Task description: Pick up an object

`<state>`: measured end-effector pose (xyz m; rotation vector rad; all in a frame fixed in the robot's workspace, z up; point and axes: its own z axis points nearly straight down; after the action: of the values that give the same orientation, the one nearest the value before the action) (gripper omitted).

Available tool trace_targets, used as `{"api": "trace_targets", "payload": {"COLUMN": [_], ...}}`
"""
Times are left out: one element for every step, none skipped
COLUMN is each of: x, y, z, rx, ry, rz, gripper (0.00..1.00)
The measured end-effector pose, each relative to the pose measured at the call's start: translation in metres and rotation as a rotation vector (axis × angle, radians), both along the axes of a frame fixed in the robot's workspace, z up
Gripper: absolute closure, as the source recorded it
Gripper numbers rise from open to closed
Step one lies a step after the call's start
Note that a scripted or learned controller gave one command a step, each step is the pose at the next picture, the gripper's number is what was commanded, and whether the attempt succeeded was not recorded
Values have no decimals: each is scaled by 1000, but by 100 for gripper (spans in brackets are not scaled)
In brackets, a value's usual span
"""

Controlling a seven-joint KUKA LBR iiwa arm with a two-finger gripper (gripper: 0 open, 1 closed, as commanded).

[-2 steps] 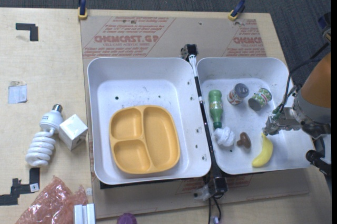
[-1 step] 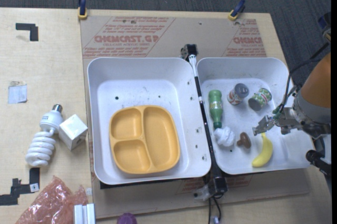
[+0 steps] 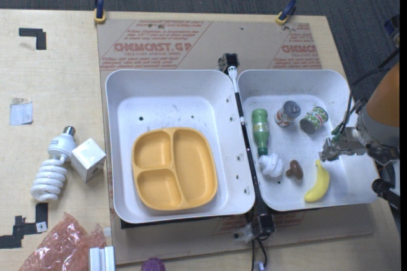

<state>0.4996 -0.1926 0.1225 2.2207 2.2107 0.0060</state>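
Observation:
The right bin [image 3: 331,82] holds a green bottle [image 3: 259,131], a small grey can [image 3: 288,113], a green-and-white can [image 3: 314,119], a white crumpled lump [image 3: 271,165], a small brown piece [image 3: 294,169] and a yellow banana [image 3: 318,182]. My gripper [image 3: 332,151] reaches in from the right and hangs low over the bin's right side. It is just above the banana's upper end and below the green-and-white can. Nothing is visibly held in it.
The left bin [image 3: 159,88] holds a yellow divided plate [image 3: 173,168]. Left of the bins on the bench lie a spiral light bulb [image 3: 51,168], a white cube [image 3: 88,158] and a red mesh bag [image 3: 60,241]. Cables run along the bin's right wall.

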Motion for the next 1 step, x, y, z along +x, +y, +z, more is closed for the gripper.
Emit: {"api": "trace_targets", "payload": {"x": [0], "y": [0], "z": [0], "rx": [0], "ry": [0], "rz": [0], "gripper": [0]}}
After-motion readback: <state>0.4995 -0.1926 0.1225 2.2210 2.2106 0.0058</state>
